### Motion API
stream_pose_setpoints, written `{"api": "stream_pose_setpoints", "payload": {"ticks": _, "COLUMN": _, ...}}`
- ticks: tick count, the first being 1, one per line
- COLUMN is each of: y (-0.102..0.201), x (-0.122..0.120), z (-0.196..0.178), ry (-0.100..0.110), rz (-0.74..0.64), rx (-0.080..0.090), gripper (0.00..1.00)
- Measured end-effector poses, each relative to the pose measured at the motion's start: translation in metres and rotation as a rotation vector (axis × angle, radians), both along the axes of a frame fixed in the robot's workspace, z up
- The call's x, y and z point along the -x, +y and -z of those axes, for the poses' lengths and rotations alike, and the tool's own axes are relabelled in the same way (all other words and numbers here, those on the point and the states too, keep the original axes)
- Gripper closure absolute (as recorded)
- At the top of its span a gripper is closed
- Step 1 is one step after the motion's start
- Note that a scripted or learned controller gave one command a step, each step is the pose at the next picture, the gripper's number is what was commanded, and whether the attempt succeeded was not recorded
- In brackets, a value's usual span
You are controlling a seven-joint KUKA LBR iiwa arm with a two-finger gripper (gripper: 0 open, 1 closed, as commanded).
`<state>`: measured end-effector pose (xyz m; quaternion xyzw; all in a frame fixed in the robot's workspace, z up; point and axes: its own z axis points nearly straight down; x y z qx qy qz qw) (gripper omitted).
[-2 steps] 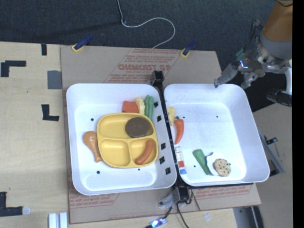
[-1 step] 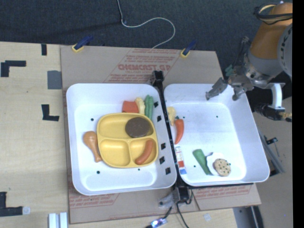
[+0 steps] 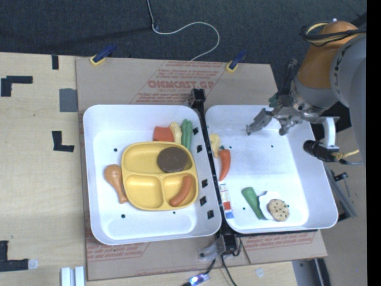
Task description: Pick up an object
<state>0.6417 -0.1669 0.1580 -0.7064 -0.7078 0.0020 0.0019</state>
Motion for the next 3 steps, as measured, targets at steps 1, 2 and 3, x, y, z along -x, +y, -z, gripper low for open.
{"api": "stream_pose_setpoints", "payload": {"ticks": 1, "y": -0.004, "x": 0.01, "z": 0.053, "ry": 0.0, "rz": 0.001, "rx": 0.0, "gripper": 0.0}}
{"api": "stream_pose_setpoints", "payload": {"ticks": 2, "y": -0.003, "x": 0.01, "z": 0.075, "ry": -0.003, "rz": -0.001, "rx": 0.001, "gripper": 0.0}}
{"api": "stream_pose_setpoints", "payload": {"ticks": 3, "y": -0.002, "x": 0.009, "z": 0.063, "ry": -0.006, "rz": -0.002, "rx": 0.002, "gripper": 1.0}}
